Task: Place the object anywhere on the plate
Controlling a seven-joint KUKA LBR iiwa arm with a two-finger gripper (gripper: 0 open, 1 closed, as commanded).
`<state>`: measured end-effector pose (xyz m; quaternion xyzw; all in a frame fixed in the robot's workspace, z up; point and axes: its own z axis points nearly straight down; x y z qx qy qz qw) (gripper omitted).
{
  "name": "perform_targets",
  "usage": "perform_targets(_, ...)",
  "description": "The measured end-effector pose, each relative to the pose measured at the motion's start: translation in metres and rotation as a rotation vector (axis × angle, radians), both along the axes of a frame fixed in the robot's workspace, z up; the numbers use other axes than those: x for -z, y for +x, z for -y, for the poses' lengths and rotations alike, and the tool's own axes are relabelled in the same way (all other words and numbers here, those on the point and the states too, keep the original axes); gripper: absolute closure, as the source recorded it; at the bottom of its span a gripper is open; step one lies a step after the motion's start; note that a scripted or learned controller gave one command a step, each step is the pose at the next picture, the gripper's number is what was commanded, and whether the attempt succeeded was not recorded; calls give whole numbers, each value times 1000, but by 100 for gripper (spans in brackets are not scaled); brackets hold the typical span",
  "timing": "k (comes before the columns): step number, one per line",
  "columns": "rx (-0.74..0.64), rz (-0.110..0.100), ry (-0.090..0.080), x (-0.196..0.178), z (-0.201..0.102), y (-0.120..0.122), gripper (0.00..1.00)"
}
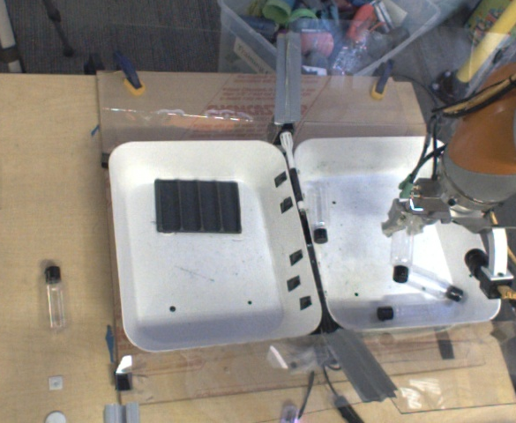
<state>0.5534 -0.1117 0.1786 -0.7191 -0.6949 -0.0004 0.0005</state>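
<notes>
Gripper (405,218) above the right bin (355,161), whether spread or closed cannot be told; clear black-capped vial (401,258) just below it; black ridged plate (198,206) in the left bin (143,307), well apart

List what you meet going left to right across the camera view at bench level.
Vial → black plate in the left bin → divider → vial in the right bin → claw.
</notes>
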Motion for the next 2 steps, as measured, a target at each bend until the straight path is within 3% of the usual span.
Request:
perform_targets(1, 369, -1, -2, -70, -15, 58, 100)
perform_targets(2, 698, -1, -2, -117, -37, 98, 100)
